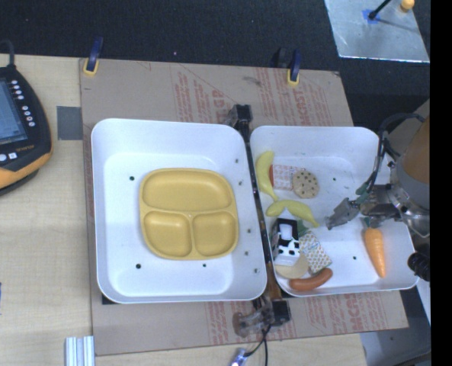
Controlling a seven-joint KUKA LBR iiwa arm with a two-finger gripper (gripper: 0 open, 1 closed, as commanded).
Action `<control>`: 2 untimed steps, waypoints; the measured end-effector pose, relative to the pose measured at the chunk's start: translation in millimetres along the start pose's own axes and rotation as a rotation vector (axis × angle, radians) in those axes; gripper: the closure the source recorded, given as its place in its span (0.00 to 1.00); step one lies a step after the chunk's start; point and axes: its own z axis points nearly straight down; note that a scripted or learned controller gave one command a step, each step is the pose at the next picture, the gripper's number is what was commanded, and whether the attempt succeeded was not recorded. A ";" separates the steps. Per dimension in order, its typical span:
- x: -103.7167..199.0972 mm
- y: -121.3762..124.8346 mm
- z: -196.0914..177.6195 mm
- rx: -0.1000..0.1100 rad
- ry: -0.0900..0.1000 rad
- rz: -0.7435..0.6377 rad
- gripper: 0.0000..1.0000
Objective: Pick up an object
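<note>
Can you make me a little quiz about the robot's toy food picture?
1. True or false: the yellow tray sits in the left bin.
2. Which lies nearest the claw? A) carrot B) sausage C) cookie
3. Fill in: the sausage lies along the right bin's ____ edge.

Key: 1 true; 2 A; 3 bottom.

Orange carrot (374, 252) lies lengthwise (tip toward the front) in the right bin (340, 139).
</note>
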 end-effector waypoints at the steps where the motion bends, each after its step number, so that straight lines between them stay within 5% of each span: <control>1: 51.5 35.8 50.3 0.003 0.000 -0.005 0.00; 2: 36.4 57.4 106.9 0.004 -0.001 -0.003 0.00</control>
